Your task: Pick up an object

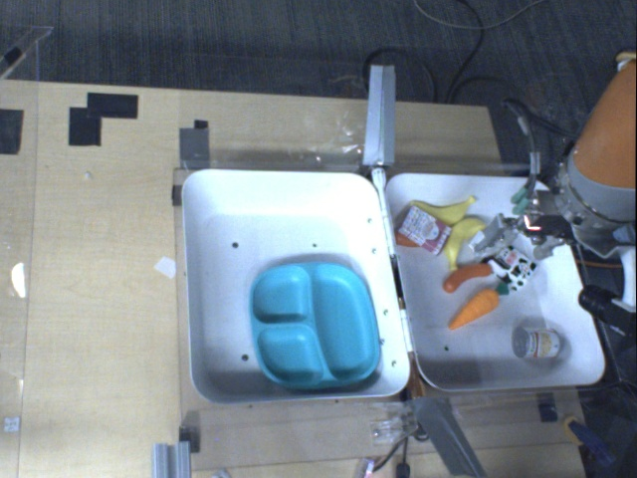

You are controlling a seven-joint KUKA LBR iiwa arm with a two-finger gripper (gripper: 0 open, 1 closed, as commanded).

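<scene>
Over right bin (587, 366): gripper (510, 245) above sausage (466, 276) (beside banana (460, 229)).

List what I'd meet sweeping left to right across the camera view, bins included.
Left bin → blue divided tray → right bin → pink packet → carrot → small jar. The bananas, sausage and gripper overlap around the middle of the right bin, so I've left them out.

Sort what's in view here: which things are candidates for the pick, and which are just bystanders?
Part of the job:
- end effector, low in the right bin
- banana
- pink packet
- sausage-like piece
- carrot
- small jar

Just lying about:
- blue divided tray in the left bin
- cables on the floor
</scene>
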